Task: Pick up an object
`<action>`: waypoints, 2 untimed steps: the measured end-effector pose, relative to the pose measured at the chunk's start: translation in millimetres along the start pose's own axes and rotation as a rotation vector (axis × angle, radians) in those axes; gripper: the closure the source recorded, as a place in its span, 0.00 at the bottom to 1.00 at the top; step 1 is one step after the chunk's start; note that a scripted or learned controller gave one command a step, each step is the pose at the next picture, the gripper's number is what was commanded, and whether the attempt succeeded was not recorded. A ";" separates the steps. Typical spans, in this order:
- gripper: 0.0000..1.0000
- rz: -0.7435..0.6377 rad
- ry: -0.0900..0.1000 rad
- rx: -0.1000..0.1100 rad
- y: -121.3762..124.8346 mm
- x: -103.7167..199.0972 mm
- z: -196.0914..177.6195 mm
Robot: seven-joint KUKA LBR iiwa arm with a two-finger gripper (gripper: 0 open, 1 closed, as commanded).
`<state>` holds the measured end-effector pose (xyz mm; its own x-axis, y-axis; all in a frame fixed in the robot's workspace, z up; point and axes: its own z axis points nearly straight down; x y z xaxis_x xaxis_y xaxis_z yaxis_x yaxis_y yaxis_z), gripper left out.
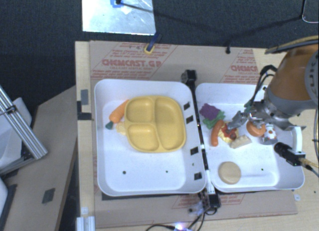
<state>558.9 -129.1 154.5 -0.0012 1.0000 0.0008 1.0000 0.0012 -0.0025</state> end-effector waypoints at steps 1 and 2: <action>0.00 0.000 0.000 0.000 9.4 -3.2 52.8; 0.00 -0.001 -0.001 -0.008 12.1 -3.3 66.2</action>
<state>570.8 -132.3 88.2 -0.0020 1.0000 -0.0006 1.0000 0.0020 0.0050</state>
